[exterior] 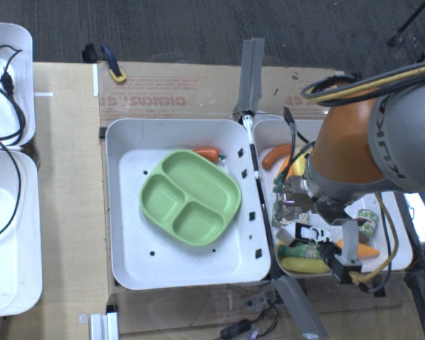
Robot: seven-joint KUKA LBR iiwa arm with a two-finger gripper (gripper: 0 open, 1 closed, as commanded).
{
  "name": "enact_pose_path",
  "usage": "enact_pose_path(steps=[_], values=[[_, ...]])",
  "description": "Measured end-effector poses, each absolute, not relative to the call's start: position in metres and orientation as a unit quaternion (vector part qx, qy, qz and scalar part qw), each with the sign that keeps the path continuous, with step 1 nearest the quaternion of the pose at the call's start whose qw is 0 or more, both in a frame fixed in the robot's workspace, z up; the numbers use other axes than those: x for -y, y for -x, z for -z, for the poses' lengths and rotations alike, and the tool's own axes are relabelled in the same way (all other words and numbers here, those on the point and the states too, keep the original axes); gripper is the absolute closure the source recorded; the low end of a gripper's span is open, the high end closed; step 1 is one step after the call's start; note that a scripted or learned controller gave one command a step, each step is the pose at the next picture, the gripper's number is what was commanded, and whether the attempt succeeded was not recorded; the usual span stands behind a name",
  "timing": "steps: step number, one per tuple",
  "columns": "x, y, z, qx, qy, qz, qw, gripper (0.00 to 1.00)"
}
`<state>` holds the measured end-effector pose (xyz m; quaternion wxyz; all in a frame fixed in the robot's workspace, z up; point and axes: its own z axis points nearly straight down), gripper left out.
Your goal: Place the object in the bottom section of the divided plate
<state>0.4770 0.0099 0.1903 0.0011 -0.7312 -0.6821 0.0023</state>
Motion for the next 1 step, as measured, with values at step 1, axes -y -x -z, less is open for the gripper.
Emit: enact_pose_path(steps=[1], values=[[-0.0897, -0.4882, -0.1903, 0.682, 0.731, -0.0021, 0.000, 1.00]])
